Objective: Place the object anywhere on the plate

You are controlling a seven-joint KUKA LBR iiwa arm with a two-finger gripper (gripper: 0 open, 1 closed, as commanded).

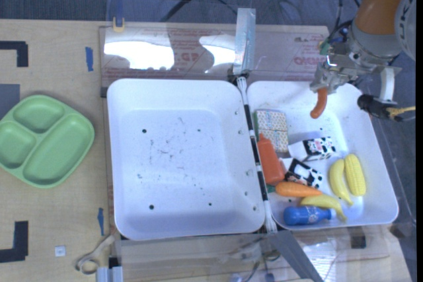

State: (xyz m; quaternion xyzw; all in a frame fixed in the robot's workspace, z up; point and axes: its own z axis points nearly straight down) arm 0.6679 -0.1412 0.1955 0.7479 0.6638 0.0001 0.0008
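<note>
- A green plate (45,140) with three compartments is lying alone at the bench's left edge.
- The left bin (178,155) is sitting beside the right bin (377,162), where one corn cob (355,173), two bananas (338,179), a carrot (297,189) and a blue bottle (308,215) are crowding together; the black-and-white pieces are hard to identify.
- The gripper (328,84) is pinching an orange sausage (319,104), which is dangling above the right bin, well apart from the plate.

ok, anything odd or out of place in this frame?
One thing: the green three-compartment plate sits on the wooden bench, left of both bins, far from the gripper, which holds a small orange-red sausage-shaped item dangling above the right white bin.
</note>
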